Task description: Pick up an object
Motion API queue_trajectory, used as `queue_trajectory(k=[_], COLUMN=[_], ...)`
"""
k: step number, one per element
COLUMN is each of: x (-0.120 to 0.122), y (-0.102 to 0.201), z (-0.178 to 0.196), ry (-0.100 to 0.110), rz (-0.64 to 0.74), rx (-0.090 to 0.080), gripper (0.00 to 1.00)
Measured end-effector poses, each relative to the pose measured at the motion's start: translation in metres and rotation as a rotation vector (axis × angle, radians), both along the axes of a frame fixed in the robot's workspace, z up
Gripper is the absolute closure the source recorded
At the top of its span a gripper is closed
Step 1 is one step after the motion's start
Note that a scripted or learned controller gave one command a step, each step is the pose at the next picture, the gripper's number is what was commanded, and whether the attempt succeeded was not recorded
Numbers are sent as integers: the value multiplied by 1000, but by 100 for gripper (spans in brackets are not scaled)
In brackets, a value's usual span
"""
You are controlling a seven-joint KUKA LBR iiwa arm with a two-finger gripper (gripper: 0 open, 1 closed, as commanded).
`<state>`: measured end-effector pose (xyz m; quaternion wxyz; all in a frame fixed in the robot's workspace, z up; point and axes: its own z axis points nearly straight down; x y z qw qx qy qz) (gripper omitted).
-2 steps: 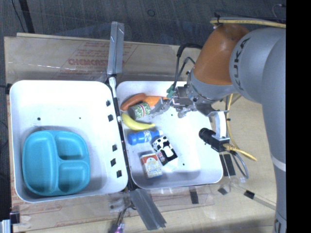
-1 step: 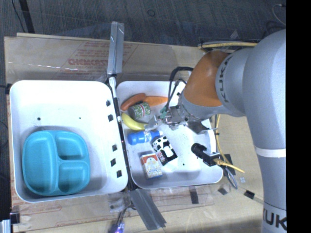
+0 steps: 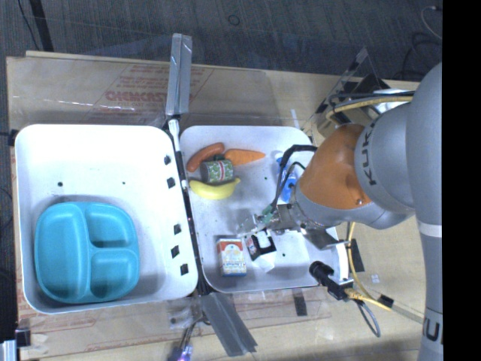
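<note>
Apparently searching for a pick, the gripper [image 3: 261,232] hangs low in the right bin [image 3: 301,273]; whether it is spread or pinching, I cannot tell. Just beside it sits a small carton [image 3: 232,256]; farther off lie the banana [image 3: 213,189], can [image 3: 219,171], carrot [image 3: 244,156] and sausage [image 3: 204,156]. Bent steeply down, the arm [image 3: 376,171] reaches across the bin's near edge.

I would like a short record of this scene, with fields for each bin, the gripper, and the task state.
left bin: blue divided tray
right bin: sausage, carrot, green can, banana, small carton
gripper: low in the right bin, beside the small carton
task state: no object seen held
</note>
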<state>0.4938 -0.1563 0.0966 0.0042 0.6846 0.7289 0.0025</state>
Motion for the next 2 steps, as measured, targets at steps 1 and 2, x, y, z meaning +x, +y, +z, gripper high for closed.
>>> queue_trajectory(k=[1, 2], x=[-1, 38], y=[1, 36], z=[7, 99], ry=[6, 11], rz=[7, -64], rx=[1, 3], gripper=[100, 100])
